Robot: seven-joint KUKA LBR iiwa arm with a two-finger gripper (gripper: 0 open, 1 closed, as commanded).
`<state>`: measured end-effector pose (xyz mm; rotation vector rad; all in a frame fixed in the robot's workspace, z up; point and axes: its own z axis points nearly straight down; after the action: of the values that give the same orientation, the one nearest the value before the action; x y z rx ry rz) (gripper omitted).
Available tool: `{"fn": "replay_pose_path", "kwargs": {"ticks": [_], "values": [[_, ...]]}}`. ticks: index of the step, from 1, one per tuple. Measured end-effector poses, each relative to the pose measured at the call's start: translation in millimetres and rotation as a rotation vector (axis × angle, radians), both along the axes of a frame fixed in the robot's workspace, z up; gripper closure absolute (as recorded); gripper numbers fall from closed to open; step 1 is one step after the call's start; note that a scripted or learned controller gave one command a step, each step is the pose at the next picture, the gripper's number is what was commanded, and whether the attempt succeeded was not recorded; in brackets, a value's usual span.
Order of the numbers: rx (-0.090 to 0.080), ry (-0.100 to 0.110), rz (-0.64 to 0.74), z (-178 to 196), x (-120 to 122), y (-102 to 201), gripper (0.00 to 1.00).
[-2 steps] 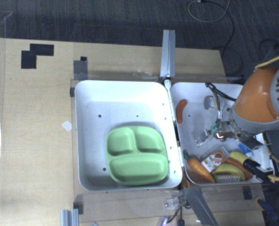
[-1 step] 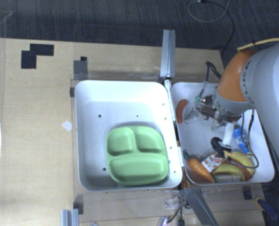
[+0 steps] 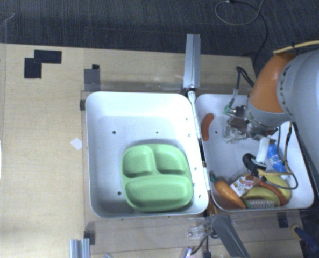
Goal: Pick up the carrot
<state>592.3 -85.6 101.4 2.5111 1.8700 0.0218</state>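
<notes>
Camera view: pincer [image 3: 235, 126] high over right bin [image 3: 219, 102], grip state unclear. Carrot [image 3: 227, 193] down at front edge, untouched. Reaching step. Next: move forward, drop, grab.

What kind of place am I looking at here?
Probably a robotics lab test bench: a robot arm reaches over two white bins, one holding a green tray, the other toy food like a carrot.
</notes>
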Motion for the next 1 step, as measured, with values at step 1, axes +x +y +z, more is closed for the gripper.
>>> {"fn": "replay_pose_path", "kwargs": {"ticks": [1], "values": [[-0.009, 0.004, 0.404, -11.2, -17.8, -53.3, 1.00]]}}
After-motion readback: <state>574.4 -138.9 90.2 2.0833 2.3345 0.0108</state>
